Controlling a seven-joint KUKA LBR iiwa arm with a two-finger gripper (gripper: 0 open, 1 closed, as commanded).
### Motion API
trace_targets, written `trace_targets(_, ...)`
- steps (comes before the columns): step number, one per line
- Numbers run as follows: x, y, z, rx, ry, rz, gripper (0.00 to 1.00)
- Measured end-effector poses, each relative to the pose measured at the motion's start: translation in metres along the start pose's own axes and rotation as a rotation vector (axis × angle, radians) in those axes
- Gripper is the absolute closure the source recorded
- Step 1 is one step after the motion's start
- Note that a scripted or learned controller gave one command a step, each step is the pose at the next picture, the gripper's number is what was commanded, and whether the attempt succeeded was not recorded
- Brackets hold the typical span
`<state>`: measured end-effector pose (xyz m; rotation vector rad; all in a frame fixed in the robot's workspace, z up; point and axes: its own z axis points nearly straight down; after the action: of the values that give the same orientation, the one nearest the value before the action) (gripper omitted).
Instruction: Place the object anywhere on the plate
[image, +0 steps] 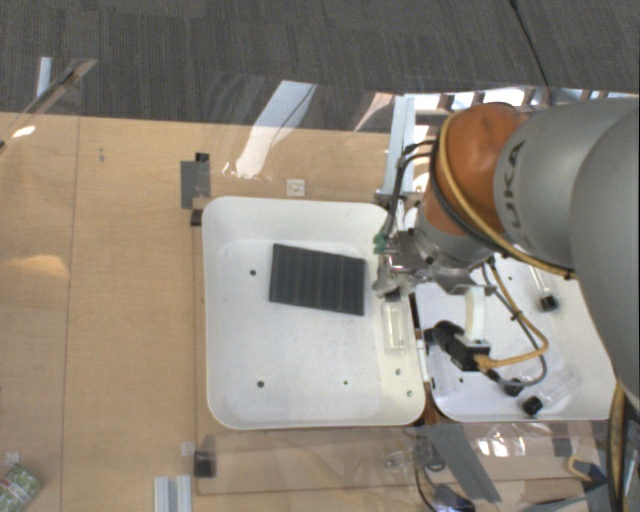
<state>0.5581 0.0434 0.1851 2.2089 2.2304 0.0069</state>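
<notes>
The arm (540, 170) looms upper right; we cannot tell whether its jaws are apart. The object, seemingly a clear piece (394, 328) over the left bin's (300, 405) right rim, may drop short of the dark plate (318, 280).

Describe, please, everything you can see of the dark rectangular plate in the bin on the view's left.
The plate is a flat, dark grey rectangle with fine parallel ribs, matte like rubber or plastic. It lies on the floor of the white bin, in its upper middle, turned slightly so its right end sits lower. Nothing rests on it; only the bin touches it.
</notes>
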Motion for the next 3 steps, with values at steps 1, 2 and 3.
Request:
trace_targets(1, 0.089, -0.034, -0.022, 0.000, 0.001, -0.273, 1.00)
trace_targets(2, 0.088, -0.034, -0.022, -0.001, 0.001, -0.272, 0.00)
trace_targets(3, 0.089, -0.032, -0.033, -0.006, 0.002, -0.274, 1.00)
